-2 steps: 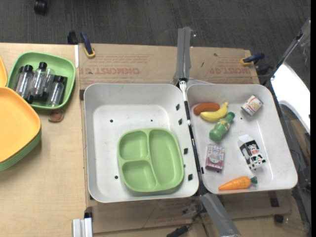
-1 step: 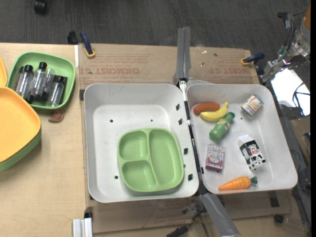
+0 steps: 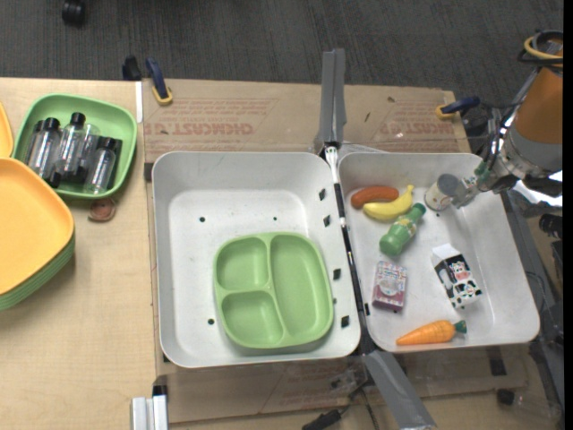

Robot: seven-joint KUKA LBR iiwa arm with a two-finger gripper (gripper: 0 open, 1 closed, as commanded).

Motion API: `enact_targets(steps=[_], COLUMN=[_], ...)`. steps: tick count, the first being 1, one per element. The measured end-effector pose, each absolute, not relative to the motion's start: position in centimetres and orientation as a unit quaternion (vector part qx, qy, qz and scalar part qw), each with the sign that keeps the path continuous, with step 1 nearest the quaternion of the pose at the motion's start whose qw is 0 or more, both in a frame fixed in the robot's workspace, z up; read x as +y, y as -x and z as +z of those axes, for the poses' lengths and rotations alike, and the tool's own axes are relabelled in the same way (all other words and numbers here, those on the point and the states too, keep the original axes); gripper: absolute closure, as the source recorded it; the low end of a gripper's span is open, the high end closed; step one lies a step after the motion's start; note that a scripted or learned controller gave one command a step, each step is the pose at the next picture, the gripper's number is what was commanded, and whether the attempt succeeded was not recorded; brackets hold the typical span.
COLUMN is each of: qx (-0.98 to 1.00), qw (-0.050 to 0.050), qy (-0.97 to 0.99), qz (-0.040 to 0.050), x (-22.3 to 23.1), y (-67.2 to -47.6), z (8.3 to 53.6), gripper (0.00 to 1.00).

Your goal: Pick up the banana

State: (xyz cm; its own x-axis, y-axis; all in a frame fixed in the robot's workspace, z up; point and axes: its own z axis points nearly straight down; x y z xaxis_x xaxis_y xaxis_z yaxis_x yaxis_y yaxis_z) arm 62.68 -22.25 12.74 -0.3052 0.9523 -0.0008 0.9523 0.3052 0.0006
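Note:
The yellow banana [image 3: 390, 206] lies in the right bin [image 3: 501, 240], near its far left corner. It touches a red sausage-shaped toy [image 3: 373, 194] just behind it. A green bottle [image 3: 401, 231] lies right in front of the banana. My gripper [image 3: 444, 192] hangs over the far part of the right bin, a short way to the right of the banana and apart from it. Nothing shows in its grasp. The grey arm with its orange band [image 3: 542, 115] reaches in from the right edge.
The right bin also holds a pink box [image 3: 389, 287], a black-and-white carton [image 3: 457, 278] and an orange carrot [image 3: 431, 331]. A green divided plate [image 3: 272, 289] lies in the left bin [image 3: 179, 204]. On the bench at left are a green tray of bottles [image 3: 73, 143] and stacked orange plates [image 3: 27, 231].

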Motion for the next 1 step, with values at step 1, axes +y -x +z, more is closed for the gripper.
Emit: enact_targets(steps=[1], qx=[0.605], qw=[-0.006], qy=[-0.796], qz=[-0.0091], x=[-21.7], y=[-64.01], z=[9.38], gripper=[1.0])
